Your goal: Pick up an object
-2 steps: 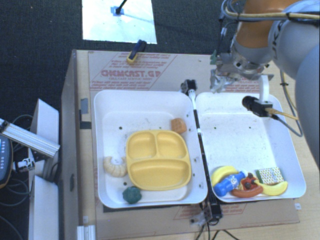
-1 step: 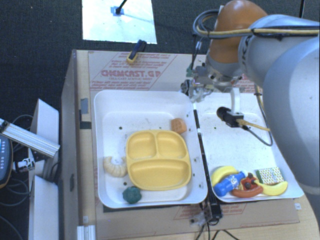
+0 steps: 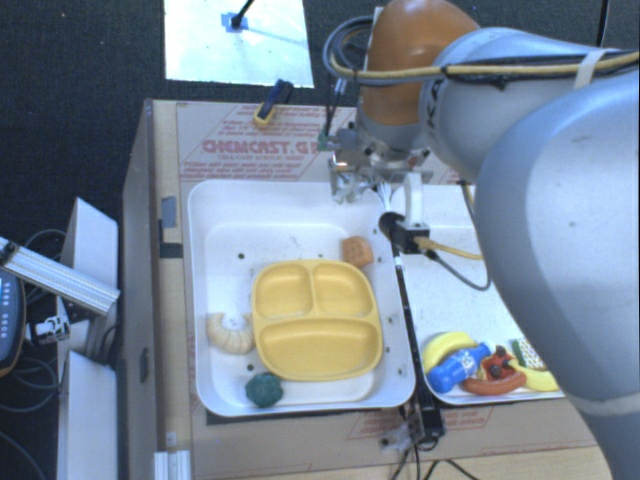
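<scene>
We see the gripper (image 3: 372,180) over the far edge of the left bin (image 3: 215,268); how it stands, we cannot tell. Just below it lies a brown pastry (image 3: 356,251), touching a yellow divided plate (image 3: 317,320). The table (image 3: 250,148) sits on dark carpet (image 3: 70,78).

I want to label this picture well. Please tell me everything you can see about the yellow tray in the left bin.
The yellow tray looks like smooth plastic, with rounded corners and three hollow sections: two small ones at the far side, one long one nearer the camera. It lies flat in the left bin, turned slightly. A pale pastry lies against its left edge.
</scene>
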